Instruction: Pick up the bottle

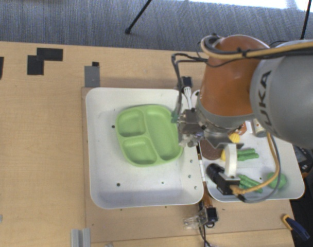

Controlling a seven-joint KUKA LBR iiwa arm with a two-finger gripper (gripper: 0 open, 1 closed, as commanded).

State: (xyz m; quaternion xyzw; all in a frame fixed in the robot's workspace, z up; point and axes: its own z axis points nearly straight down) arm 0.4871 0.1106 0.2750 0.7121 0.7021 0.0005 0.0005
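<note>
Right bin: at its near end lies a long green thing, likely the bottle, though the arm hides part of it.
Second green piece: just behind it, in the same bin.
Left bin: bears a green divided plate.
Gripper: low over the wall between the bins, at the plate's right edge, apart from the bottle; whether wide or narrow, cannot tell.
Arm: covers the right bin's far half.

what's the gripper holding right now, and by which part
It cannot be told. The gripper sits low beside the green tray, and the wrist above it hides whatever may be in it.
</note>
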